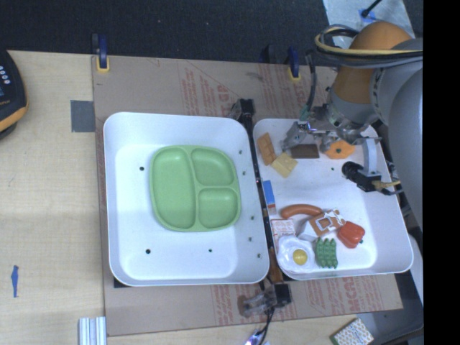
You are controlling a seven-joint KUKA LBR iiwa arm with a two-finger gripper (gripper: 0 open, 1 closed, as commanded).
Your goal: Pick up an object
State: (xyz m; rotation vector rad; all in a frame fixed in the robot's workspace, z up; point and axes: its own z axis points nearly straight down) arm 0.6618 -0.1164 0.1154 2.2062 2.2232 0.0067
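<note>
- At the near end of the right bin (377,254) an egg (296,254) lies just beside a green piece (326,252).
- A red pepper (350,233) sits just behind the green piece, towards the bin's right wall.
- A small carton (327,222) lies between the pepper and a pink card (282,228), with a sausage (302,210) lying crosswise just behind them.
- A blue strip (268,192) lies along the right bin's left wall.
- In the left bin (129,254) a green plate (194,187) with three compartments lies flat near the middle, with nothing on it.
- Farther back in the right bin a yellow block (284,165) touches or nearly touches a tan cracker (266,148) at the left wall.
- A brown block (305,151) lies at the far end of the right bin, directly at the tool (302,129), well apart from the near group.
- An orange piece (338,149) lies just right of the brown block.
- The tool hangs low over the far end of the right bin. I cannot tell whether it is released or clenched, or whether it touches the brown block.
- The arm (402,106) reaches in from the right, with its orange band (359,85) above the wrist.
- Both bins rest on cardboard (180,74) laid on the pale surface (43,214). Two blue clamps (101,49) (292,60) grip the cardboard's far edge.
</note>
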